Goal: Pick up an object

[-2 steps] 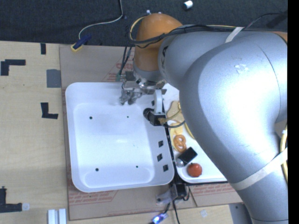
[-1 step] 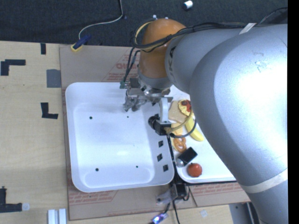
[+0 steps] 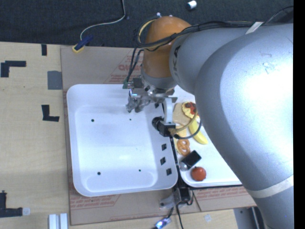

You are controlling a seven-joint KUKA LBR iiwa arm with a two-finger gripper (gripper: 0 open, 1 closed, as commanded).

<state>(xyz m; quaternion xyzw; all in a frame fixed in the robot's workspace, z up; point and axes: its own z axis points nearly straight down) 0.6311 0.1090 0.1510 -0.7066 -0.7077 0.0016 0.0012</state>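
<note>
Hovering gripper [image 3: 137, 104] | over left bin [image 3: 78, 128] | tomato [image 3: 198, 174] in right bin [image 3: 214, 179]

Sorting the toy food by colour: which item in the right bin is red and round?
The small red tomato-like ball near the right bin's front edge; the yellow banana and orange pretzel lie farther back.

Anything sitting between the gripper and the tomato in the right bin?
Yes. The gripper hangs over the left bin's far edge. Toward the tomato stand the divider wall, the pretzel and a black block. The arm overhangs that bin.
</note>
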